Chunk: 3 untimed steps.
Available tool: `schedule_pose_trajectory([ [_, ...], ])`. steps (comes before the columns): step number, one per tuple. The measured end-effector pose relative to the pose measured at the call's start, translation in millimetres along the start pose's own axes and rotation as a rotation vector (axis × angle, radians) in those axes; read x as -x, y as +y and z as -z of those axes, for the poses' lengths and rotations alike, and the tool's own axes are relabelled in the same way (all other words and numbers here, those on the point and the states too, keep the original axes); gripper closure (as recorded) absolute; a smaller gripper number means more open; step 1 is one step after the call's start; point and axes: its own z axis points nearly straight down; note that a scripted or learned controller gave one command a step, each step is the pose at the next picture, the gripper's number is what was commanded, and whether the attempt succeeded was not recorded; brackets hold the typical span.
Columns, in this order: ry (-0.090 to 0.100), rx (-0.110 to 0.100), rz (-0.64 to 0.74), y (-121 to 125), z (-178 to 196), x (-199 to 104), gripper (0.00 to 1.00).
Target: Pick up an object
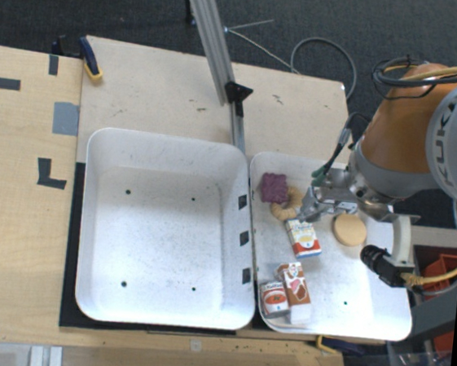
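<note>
Claw point(310, 214) hovering over small carton point(304, 238) at frame centre-right (opening/hold: can't tell); risking nudging tan lump point(284, 211) beside it.

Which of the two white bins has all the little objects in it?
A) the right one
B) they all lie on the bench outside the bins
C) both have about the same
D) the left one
A: the purple block, the small cartons and the round tan piece all lie in the right bin, where the gripper is reaching, while the left bin holds none of them.
</note>
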Motion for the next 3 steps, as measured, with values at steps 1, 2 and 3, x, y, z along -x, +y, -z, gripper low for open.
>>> schedule_pose_trajectory([
  [1,0.0,0.001,0.001,0.3,5.0,-56.9,1.0],
  [2,0.0,0.0,0.001,-1.6,6.6,-112.2,1.0],
  [3,-0.002,-0.002,-0.001,4.6,-14.0,-157.8,1.0],
])
